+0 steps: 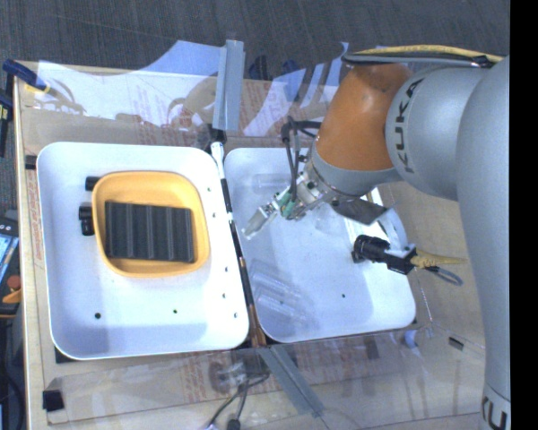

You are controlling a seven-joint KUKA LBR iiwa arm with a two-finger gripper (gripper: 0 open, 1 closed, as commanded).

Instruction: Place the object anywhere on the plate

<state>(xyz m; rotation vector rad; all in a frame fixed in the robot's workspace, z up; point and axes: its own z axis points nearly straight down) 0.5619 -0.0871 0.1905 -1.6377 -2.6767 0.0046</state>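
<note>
Nearest the camera on the worktop, the left bin has the dark ridged object lying flat in the middle of the yellow plate. A bit further back the gripper hangs over the right bin, near the wall between the two bins. Honestly can't tell whether it's open or closed.

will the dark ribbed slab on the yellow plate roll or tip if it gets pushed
The dark ribbed rectangular slab lies flat and wide, so it would probably slide, not roll or tip. The raised rim of the yellow rounded plate would likely stop it. Its straight ridges suggest it is stiff.
</note>
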